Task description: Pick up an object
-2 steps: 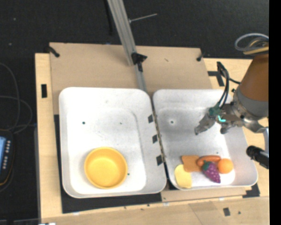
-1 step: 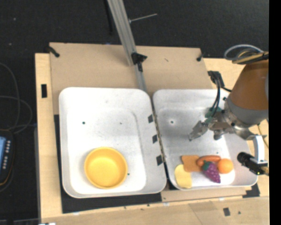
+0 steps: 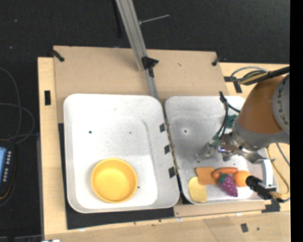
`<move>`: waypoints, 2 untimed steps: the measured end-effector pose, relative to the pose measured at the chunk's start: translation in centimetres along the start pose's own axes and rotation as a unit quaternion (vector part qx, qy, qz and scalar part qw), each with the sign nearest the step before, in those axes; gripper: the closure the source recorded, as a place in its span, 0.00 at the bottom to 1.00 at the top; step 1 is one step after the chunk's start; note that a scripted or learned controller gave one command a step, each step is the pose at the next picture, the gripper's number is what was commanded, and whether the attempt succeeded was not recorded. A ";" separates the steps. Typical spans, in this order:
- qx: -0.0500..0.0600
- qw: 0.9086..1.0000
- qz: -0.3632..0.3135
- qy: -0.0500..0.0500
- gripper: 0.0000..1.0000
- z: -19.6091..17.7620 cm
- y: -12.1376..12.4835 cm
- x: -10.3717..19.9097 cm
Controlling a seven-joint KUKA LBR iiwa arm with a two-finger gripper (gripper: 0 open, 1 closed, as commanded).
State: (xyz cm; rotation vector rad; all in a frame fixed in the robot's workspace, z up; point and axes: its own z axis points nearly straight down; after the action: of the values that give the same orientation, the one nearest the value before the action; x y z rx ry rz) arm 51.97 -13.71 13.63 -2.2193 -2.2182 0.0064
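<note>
The fingers (image 3: 206, 153) reach leftward and down from the wrist over the right bin (image 3: 192, 115); at this size we cannot tell whether they are spread or pressed together, and we see nothing between them; the gripper (image 3: 204, 154) sits above bare bin floor, near the toy pile but apart from it.

Just below the fingers, along the bin's near edge, lie the candidates for picking: an orange flat piece (image 3: 204, 175), a carrot-like toy (image 3: 226, 171), a purple grape bunch (image 3: 229, 185), an orange round fruit (image 3: 241, 178) and a pale yellow piece (image 3: 197, 190); they crowd one another, several touching. Further out, the orange band of the arm (image 3: 257, 110) fills the right side; the left bin (image 3: 111, 120) holds a yellow bowl (image 3: 114, 179), well apart from the gripper.

We judge the approach unfinished; no object is chosen by contact yet. The risks come from the clutter: a descent between touching toys could push them aside rather than pinch one; the flat pieces lie low and may slip the fingers; the pile hugs the bin wall, so a finger might strike the rim.
</note>
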 end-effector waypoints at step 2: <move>-0.005 1.000 0.002 0.000 1.00 2.5 0.2 -0.2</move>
State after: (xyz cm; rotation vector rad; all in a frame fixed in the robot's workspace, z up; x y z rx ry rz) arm 52.14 -13.88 11.17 -2.2292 -2.2185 -0.0051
